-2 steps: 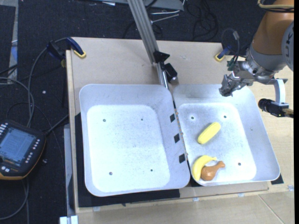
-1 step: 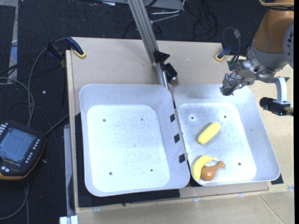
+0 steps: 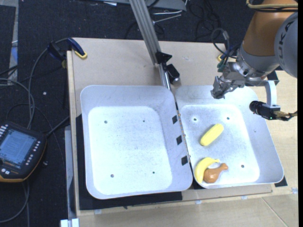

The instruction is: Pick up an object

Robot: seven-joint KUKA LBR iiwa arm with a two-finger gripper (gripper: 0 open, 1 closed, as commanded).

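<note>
**Hovering over the right bin's far edge**

The gripper (image 3: pixel 218 91) hangs above the right bin (image 3: pixel 270 148) (finger state: cannot tell). A yellow lemon-shaped object (image 3: pixel 211 135) lies mid-bin; a banana (image 3: pixel 203 165) and a drumstick toy (image 3: pixel 215 171) touch near its front-left corner.

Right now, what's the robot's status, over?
Pincer above right bin's far edge, holding nothing seen. Yellow piece, banana, orange drumstick lie untouched. Path clear.

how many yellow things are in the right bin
2: a yellow oblong piece near the right bin's middle, and a banana at its near-left corner, touching an orange-brown drumstick-shaped toy.
</note>
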